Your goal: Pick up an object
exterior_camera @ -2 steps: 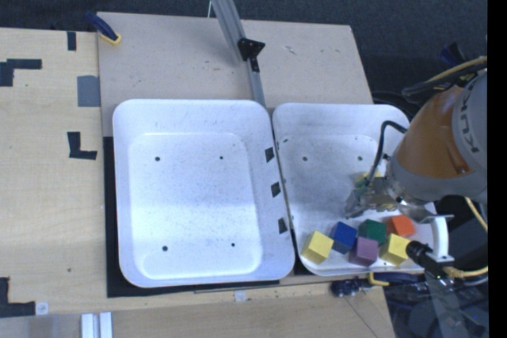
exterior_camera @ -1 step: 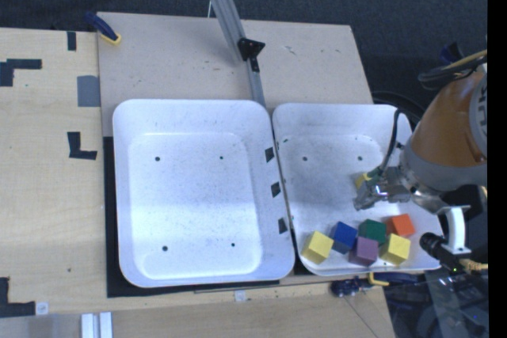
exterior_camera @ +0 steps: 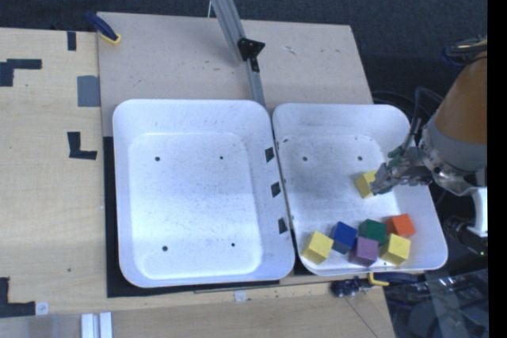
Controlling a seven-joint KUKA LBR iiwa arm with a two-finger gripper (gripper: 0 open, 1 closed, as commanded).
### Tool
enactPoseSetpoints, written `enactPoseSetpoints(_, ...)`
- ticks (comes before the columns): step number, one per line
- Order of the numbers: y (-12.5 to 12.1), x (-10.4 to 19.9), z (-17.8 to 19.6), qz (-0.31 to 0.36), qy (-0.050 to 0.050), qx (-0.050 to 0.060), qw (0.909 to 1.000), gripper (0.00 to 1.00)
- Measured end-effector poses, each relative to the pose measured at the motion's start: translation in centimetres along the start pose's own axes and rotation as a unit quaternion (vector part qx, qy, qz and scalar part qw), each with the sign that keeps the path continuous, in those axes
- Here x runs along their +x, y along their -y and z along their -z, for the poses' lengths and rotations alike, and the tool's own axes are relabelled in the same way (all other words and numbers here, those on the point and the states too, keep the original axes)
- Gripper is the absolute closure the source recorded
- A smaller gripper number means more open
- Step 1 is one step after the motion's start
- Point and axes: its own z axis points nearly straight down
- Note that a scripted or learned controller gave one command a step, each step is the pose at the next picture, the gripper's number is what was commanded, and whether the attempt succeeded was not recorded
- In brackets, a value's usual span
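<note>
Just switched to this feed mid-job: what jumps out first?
The hand is down in the right bin, right at a lone yellow block. Along that bin's near edge sits a bright cluster: yellow, blue, purple, green, orange and another yellow block.

arm (exterior_camera: 467,119): cut off by right edge | pincer (exterior_camera: 383,180): finger state too small and dark to tell | yellow block (exterior_camera: 364,184): right side hidden behind pincer | purple block (exterior_camera: 366,249): partly covers green block (exterior_camera: 372,230) | desk (exterior_camera: 47,170): cut off at left edge
</note>
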Motion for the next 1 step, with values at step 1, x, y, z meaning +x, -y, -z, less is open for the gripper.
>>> enactPoseSetpoints(1,-0.04,0.03,0.48,0.0,-0.001,0.003,1.0,1.0)
